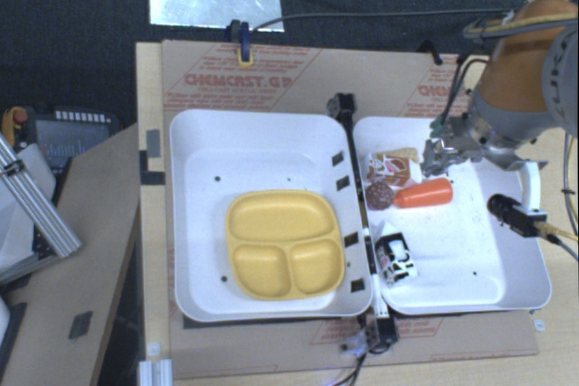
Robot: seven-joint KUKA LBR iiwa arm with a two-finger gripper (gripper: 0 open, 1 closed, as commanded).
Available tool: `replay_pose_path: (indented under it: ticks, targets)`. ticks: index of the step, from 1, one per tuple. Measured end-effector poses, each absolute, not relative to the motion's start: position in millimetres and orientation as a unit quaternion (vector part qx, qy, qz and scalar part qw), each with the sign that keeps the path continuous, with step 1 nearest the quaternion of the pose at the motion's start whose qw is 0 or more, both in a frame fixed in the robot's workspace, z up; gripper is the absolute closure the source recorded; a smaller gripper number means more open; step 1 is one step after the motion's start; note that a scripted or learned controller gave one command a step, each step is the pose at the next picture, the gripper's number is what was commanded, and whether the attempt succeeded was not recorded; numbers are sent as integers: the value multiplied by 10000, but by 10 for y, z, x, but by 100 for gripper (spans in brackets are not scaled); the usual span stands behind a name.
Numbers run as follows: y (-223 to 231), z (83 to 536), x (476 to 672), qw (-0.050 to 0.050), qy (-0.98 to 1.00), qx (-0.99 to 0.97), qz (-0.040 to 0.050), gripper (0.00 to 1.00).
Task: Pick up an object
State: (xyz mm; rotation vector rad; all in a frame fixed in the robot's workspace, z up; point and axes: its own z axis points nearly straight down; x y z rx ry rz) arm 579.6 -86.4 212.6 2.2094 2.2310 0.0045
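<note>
In the right bin (pixel 507 285), near its upper left corner, an orange carrot-shaped piece (pixel 423 193) lies flat beside a dark red round item (pixel 380 194) and a printed packet (pixel 391 165). A small black-and-white object (pixel 396 258) sits lower down by the divider. The gripper (pixel 436 154) hangs just above the carrot's upper right end; whether it is spread or closed cannot be told, nor whether it touches anything. The carrot's long axis runs roughly left to right, slightly tilted. The left bin (pixel 194 194) holds a yellow divided tray (pixel 283 243).
</note>
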Motion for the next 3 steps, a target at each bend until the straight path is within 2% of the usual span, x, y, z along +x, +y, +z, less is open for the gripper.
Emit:
replay_pose_path:
  ticks: [1,2,3]
  targets:
    - [-347,2249,5999,10,7107,7035,22,100]
    - [187,2162,6165,2,7106,7036,14,100]
    - [626,2253,6273,4,7104,7038,21,100]
